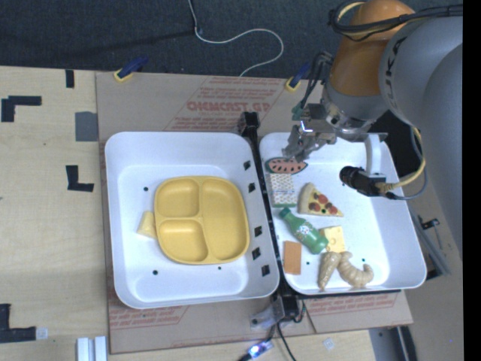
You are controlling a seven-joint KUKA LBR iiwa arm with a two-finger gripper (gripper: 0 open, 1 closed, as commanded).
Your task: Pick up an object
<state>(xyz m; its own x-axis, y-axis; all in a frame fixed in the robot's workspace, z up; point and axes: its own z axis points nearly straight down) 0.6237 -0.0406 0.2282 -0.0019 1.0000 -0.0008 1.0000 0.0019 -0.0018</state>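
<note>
My gripper (297, 149) hangs over the back left corner of the right bin (391, 224). Its tip is right at the upper edge of a watermelon slice toy (288, 166) that lies against the bin's left wall. I cannot tell whether the slice is touched or gripped. In front of the slice lie a pale patterned card (283, 192), a pizza slice (320, 202), a green bottle (303, 230), a yellow cheese piece (335, 238), an orange block (291, 258) and a tan knobbly piece (343, 270).
The left bin (128, 171) holds a yellow divided plate (201, 219) with a yellow wedge (146, 224) poking out at its left. The grey arm (421, 59) covers the right bin's back right. A white cable (240, 36) lies on the dark floor behind.
</note>
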